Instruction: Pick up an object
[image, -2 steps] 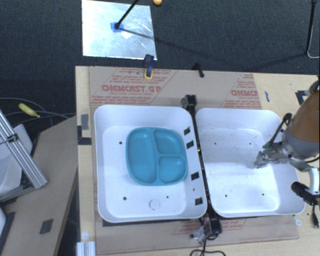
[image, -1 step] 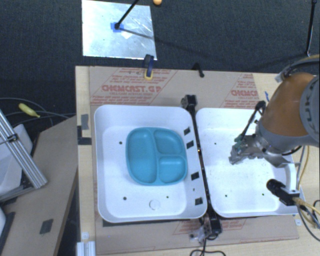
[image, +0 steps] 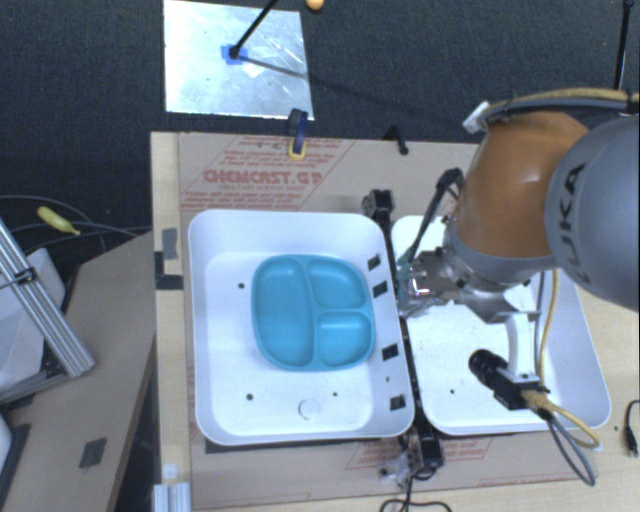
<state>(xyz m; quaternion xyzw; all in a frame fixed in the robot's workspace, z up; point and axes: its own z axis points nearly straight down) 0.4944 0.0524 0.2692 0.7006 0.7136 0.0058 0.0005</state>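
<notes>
A light blue plate (image: 310, 310) with three compartments lies flat in the middle of the left white bin (image: 290, 222). The grey and orange arm reaches in from the right and hangs over the right bin (image: 585, 390), hiding most of its floor. My gripper (image: 418, 283) shows as a metallic part below the wrist. It sits at the right bin's left edge, just right of the divider between the bins. It is a short way right of the plate and apart from it. I see nothing held in it.
Black clips (image: 384, 290) line the wall between the bins. A black connector (image: 497, 375) with a yellow cable (image: 565, 425) hangs from the arm over the right bin. Cardboard (image: 260, 170) lies under both bins. A metal frame (image: 40, 310) stands at the far left.
</notes>
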